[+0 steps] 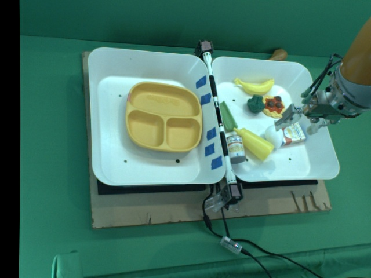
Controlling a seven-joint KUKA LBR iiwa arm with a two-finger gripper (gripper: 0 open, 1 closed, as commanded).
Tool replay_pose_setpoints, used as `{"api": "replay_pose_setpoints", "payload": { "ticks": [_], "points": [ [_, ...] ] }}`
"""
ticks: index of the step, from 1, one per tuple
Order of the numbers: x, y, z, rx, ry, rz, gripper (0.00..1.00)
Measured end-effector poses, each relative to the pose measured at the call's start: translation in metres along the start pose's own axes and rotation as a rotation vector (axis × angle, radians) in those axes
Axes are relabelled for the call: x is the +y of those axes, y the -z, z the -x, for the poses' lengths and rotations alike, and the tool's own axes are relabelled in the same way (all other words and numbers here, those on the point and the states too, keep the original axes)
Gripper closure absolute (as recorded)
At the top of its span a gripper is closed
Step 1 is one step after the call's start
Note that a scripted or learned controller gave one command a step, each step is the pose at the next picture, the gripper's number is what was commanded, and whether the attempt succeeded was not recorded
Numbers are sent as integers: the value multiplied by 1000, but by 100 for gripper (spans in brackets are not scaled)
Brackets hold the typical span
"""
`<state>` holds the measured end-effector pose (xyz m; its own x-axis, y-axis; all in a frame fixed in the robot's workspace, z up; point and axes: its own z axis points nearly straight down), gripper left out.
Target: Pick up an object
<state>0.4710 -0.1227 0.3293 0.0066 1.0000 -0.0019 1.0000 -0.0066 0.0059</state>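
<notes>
While the arm [355, 68] reaches in over the right bin [316, 155], the tool [297, 118] hangs at that bin's right side, directly above a small white carton with red and orange print [294, 134]. One grey finger [288, 116] points down and to the left, its tip just beside the top edge of the carton. From this angle it cannot be determined how far the tool is open, nor whether it has hold of anything; no object is visibly clamped between its parts.

All loose objects lie in the right bin. The carton lies near the bin's centre-right, with a white egg-shaped item [272, 135] touching its left end. A yellow squeeze bottle [255, 145] lies on its side to the left of the egg, tip toward the bin's left wall. A small jar with a white label [235, 147] lies beside the bottle, close to the left wall, and a green vegetable piece [228, 116] lies above the jar along the same wall. A banana [255, 86] lies near the bin's far wall. Just below the banana are a dark green broccoli piece [254, 103] and a flat yellow piece with red toppings [273, 106], side by side.

Left of the right bin, across a striped divider rod [215, 106], the left bin [110, 155] holds a yellow three-compartment tray [164, 116]. Both bins stand on a green table [52, 155].
</notes>
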Motion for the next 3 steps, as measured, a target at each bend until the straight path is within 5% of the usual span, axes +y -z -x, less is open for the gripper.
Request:
{"api": "replay_pose_setpoints", "payload": {
  "ticks": [1, 2, 3],
  "points": [
    [90, -129, 1, -1, 0, 0, 0],
    [147, -143, -3, -4, 2, 12, 0],
    [150, -126, 1, -9, -5, 28, 100]
  ]
}}
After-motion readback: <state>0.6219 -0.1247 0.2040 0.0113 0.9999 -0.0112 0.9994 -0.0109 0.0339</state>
